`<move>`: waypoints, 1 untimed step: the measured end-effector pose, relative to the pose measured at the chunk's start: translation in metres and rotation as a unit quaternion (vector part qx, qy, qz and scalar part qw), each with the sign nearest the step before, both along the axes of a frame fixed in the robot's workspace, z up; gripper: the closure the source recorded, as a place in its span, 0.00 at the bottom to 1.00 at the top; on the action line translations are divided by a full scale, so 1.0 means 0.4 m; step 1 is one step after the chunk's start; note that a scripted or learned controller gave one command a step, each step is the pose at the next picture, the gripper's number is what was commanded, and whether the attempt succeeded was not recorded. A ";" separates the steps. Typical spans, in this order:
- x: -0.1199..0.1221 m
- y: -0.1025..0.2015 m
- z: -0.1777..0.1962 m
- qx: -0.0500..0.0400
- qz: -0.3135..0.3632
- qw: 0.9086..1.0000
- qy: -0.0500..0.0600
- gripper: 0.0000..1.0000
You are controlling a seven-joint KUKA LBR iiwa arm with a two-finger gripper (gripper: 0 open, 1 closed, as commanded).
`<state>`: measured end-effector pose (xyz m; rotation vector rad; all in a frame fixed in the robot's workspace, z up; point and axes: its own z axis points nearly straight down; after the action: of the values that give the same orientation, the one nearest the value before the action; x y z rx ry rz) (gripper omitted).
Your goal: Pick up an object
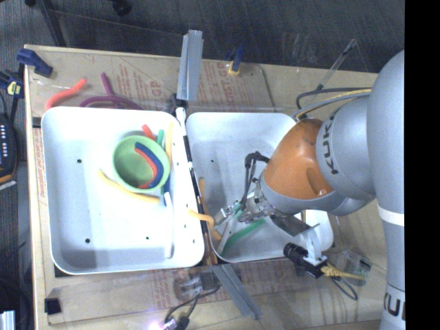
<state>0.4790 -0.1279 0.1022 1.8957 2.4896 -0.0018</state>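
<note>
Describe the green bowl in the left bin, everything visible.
The green bowl is round, plastic-looking, a lighter green at the rim. It sits open side up, slightly tilted, in the upper right part of the left bin. A curved red piece and a blue one lie inside it; a yellow strip runs beneath its lower edge.

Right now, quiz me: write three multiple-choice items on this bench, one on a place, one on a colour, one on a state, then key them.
1. Where does the green bowl lie?
A. left bin
B. right bin
C. on the bench outside the bins

2. What colour is the band above the arm's wrist?
A. blue
B. orange
C. white

3. How does the bowl sit?
A. upside down
B. on its side
C. mouth up, with things inside

Answers:
1 A, it rests inside the left bin.
2 B, the orange band sits over the right bin.
3 C, a red curved piece lies in its open mouth.
</note>
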 end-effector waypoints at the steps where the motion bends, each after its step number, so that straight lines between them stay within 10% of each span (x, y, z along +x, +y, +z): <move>1: -0.007 -0.127 0.077 0.004 -0.045 0.999 0.006 0.00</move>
<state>0.4763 -0.1786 0.1332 2.0164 2.4124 -0.0032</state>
